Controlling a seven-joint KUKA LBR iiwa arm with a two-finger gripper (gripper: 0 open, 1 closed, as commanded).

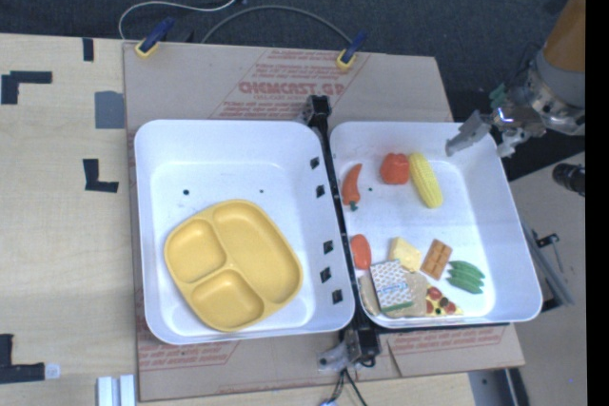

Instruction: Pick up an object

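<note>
Open floor between corn (425,180) and cracker (436,258)

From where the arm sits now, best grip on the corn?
Take the corn across its narrow middle, coming straight down. It lies flat and alone, long axis running roughly from the bin's far side to its near side, so the fingers should close across its width. The tomato sits close on its left, so keep the spread tight.
</note>
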